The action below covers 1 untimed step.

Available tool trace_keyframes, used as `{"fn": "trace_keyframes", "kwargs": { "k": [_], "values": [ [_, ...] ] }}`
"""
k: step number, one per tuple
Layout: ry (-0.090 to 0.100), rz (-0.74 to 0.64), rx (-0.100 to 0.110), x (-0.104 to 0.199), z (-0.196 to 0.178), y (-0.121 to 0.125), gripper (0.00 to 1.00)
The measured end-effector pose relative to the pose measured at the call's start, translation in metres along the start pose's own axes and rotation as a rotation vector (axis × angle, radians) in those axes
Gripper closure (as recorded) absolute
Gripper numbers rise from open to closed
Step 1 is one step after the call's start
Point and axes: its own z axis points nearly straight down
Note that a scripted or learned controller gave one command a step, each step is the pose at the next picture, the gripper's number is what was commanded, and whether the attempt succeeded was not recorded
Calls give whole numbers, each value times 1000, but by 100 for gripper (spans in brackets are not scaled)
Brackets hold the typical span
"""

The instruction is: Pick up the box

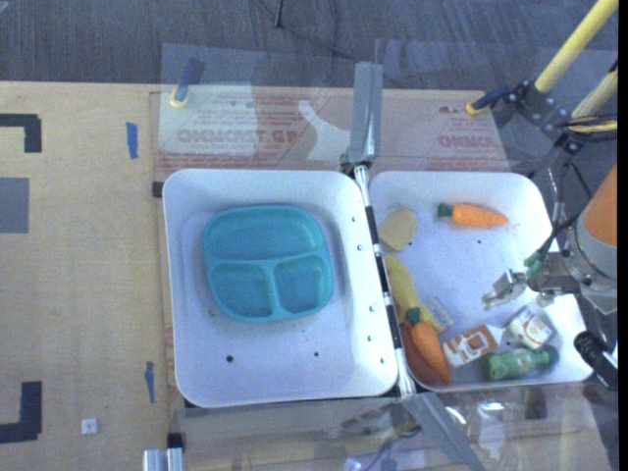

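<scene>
The box (469,344) is a small orange and white carton. It lies flat near the front edge of the right bin (510,186), between a carrot (426,349) and a green bottle (517,363). My gripper (504,289) hangs over the right bin's middle right, up and to the right of the box and apart from it. The grey arm with its orange band (601,214) comes in from the right edge.
The right bin also holds a second carrot (473,215) at the back, a pale round slice (397,230), a banana (400,285) along the left wall and a small white carton (530,329). A teal divided plate (267,262) lies in the left bin (186,292).
</scene>
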Motion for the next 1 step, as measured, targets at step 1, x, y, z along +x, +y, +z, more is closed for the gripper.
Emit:
{"fn": "trace_keyframes", "kwargs": {
  "k": [1],
  "values": [
    [1,-131,1,5,65,3,0]
  ]
}}
